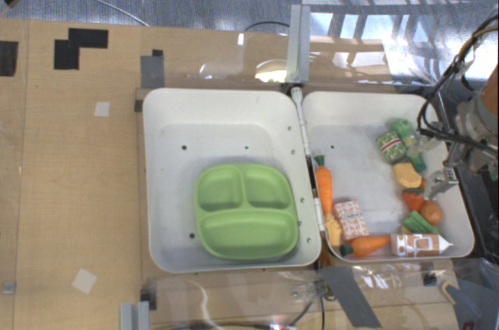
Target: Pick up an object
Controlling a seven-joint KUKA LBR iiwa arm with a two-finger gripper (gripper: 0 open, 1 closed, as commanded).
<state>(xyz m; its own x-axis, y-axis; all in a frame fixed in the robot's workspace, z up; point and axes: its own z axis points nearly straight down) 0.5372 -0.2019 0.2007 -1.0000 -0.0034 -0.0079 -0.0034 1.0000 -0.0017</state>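
Note:
The right bin (351, 125) holds several toy foods. An orange carrot (323, 185) lies along its left wall, with a pink and white box (352, 218) beside it. A second carrot (369, 245) and a white carton (421, 244) lie by the front wall. A green packet (395, 141), a yellow chunk (408, 176) and an orange-red ball (431, 211) sit near the right wall. My gripper (441, 182) hangs at the bin's right side, just right of the yellow chunk and above the ball.
The left bin (171, 125) bears a green divided plate (246, 210). A metal post (297, 44) stands behind the wall between the bins. Black cables (437, 98) loop from the arm over the right bin's far right corner.

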